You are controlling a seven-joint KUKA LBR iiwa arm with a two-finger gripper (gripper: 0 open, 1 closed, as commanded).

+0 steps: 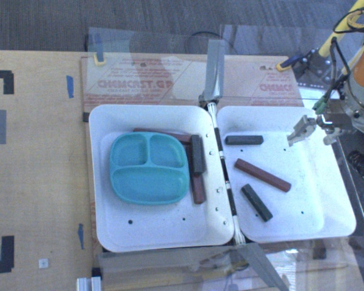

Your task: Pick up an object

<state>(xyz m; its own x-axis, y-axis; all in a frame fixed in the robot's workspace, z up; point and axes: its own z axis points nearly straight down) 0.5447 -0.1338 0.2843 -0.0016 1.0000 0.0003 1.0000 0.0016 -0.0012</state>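
1. Camera view, layout: two shallow white bins sat side by side on a tan tabletop (36,180). The left bin (115,229) held a teal divided plate (148,167), with a dark bar (197,154) and a brown bar (198,190) tucked against the plate's 3 o'clock edge.

2. Camera view, candidates: the right bin (327,217) held three loose sticks. A dark grey block (243,140) lay at 11 o'clock in that bin, a reddish-brown stick (261,174) lay slanted near the centre, and a black stick (256,202) lay at 6 o'clock, just beside the brown one but apart from it.

3. Camera view, arm: the gripper (313,131) hung over the right bin at about 2 o'clock, its fingers spread apart with nothing between them. It stood well apart from all three sticks.

4. Judged risk: no stick lay under the gripper, so a straight descent would likely have closed on bare bin floor.

5. Judged risk: the sticks were thin, flat and slanted. Fingers not turned across a stick's narrow width could have pushed it aside or let it slip.

6. Judged risk: the brown and black sticks lay close, so a grasp on one could have knocked the other.

7. Judged risk: the bars in the left bin were wedged by the plate and looked harder to grasp.
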